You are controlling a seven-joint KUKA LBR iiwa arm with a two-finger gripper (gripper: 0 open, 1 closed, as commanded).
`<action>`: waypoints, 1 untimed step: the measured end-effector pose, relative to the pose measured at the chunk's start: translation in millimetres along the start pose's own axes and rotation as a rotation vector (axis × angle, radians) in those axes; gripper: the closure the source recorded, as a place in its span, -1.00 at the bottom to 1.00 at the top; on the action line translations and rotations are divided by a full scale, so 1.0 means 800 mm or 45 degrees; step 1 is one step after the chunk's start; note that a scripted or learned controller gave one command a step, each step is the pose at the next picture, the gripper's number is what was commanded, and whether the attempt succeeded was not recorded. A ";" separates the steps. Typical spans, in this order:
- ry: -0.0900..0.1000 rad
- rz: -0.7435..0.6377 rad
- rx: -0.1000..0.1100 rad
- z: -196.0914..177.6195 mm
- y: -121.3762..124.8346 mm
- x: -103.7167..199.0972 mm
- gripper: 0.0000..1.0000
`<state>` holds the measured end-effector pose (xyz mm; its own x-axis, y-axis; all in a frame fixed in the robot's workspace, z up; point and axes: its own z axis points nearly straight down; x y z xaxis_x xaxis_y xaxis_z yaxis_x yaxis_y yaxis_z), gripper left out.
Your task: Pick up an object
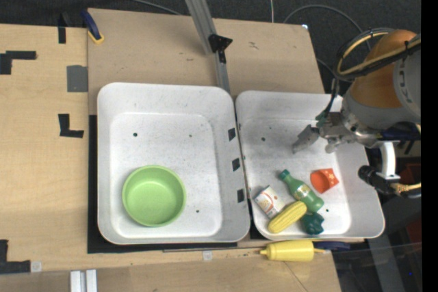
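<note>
My gripper point(318, 142) hovers over the upper right part of the right bin point(274, 113), its fingers spread and nothing between them. Below it in the bin's near half lie a small orange-red piece point(324, 179), a green bottle point(302, 191), a yellow corn cob point(287, 216), a small white and red can point(267, 202) and a dark green lump point(313, 223). The orange-red piece is the closest, a short way below the fingertips.
A green bowl point(154, 195) sits in the near left of the left bin point(164, 96). A yellow bottle point(291, 251) lies on the bench just outside the right bin's front rim. A grey pole point(198, 3) slants down to the bins' far edge.
</note>
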<state>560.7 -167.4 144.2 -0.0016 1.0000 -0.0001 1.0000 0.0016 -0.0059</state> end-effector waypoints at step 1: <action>0.001 0.000 0.002 0.068 -0.002 0.001 -1.00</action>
<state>558.9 -166.5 90.2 -0.0014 1.0000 0.0004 1.0000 0.0014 -0.0072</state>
